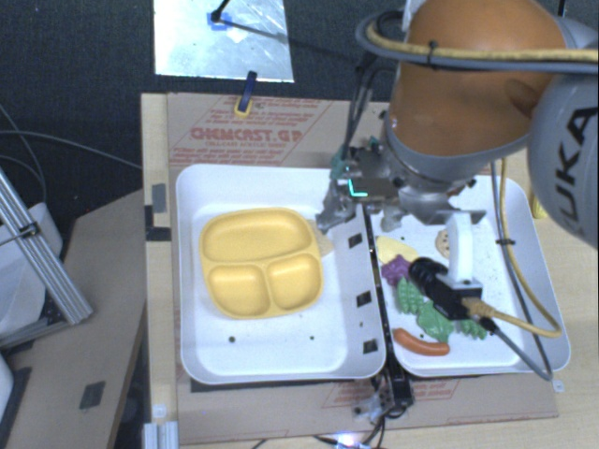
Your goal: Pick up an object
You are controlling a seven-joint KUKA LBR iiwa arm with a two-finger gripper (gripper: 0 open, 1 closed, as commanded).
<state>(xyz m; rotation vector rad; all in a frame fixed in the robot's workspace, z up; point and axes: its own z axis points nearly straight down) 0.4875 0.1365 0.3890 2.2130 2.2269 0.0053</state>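
The likeliest thing to be picked is a yellow plate, a soft-cornered plastic dish divided into three wells: one long well across its upper part and two smaller ones below. It lies flat in the middle of the left bin, turned slightly, with bare white floor all round it. The gripper sits at the centre of the frame, low over the strip where the two bins meet, just beside the plate's upper right corner; the plate spreads out to the lower left of it. Whether the two touch cannot be told, and whether the gripper is open or closed cannot be told either; nothing can be seen held in it. The arm's orange band and grey body take up the upper right of the frame. In the right bin, below and to the right of the gripper, lies a small cluster of toy food: a yellow piece, a purple bunch touching it, a green leafy piece just under that, and a red sausage nearest the lower rim. Both bins rest on printed cardboard.
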